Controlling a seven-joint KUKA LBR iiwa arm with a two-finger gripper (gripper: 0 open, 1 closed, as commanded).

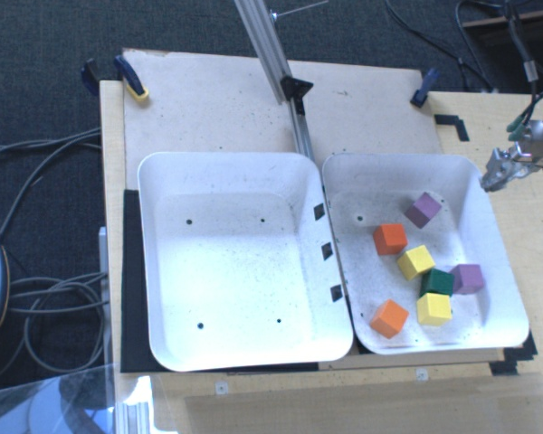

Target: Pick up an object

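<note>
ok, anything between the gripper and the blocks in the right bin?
Nothing visible. The gripper sits at the right bin's upper right rim, and the nearest purple block lies apart from the others to its lower left, with bare bin floor between them.

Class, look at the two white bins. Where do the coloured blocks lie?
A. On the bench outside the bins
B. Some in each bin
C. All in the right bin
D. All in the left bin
C: every block, such as the green block, lies inside the right bin.
</note>
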